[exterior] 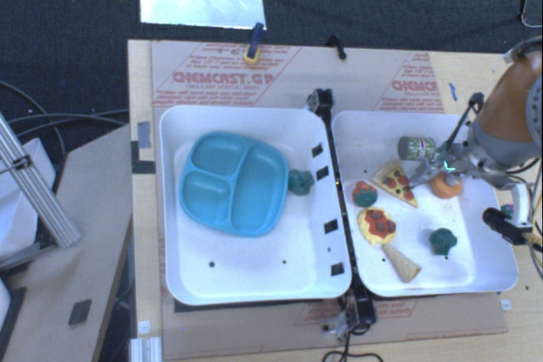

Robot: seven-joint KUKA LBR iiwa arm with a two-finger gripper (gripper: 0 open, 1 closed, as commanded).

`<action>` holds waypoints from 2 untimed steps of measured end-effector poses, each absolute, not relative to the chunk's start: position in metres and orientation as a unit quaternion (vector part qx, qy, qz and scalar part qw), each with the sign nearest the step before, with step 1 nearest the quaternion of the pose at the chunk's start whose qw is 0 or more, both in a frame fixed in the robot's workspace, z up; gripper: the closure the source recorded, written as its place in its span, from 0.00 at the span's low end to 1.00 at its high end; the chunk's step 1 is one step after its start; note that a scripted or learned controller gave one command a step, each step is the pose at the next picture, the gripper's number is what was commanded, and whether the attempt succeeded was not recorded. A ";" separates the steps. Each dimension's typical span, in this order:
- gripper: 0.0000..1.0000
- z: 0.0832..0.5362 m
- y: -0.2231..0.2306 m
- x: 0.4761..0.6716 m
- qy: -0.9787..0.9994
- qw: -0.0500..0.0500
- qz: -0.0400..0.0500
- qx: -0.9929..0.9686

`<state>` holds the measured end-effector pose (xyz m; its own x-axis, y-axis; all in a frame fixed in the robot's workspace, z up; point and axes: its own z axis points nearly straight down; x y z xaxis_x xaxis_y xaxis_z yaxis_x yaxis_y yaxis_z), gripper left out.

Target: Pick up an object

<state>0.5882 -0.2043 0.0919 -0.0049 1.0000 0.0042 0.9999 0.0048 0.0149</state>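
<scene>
I couldn't tell the gripper's [428, 172] state beside the pizza slice [396, 181]. Flat, light, rigid toy; I'd pinch its edges.

Fixed overhead camera, slanted down, both bins [254, 119] framed

Robotics lab: toy food [377, 225] in white bins [254, 284], cables [51, 119].
</scene>
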 end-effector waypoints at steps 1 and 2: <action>0.00 0.090 -0.173 0.649 0.711 0.000 -0.004 0.704; 0.00 0.109 -0.202 0.642 0.709 -0.002 0.005 0.706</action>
<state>0.6419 -0.2023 0.1095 -0.0042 0.9999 0.0102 1.0000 0.0042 0.0042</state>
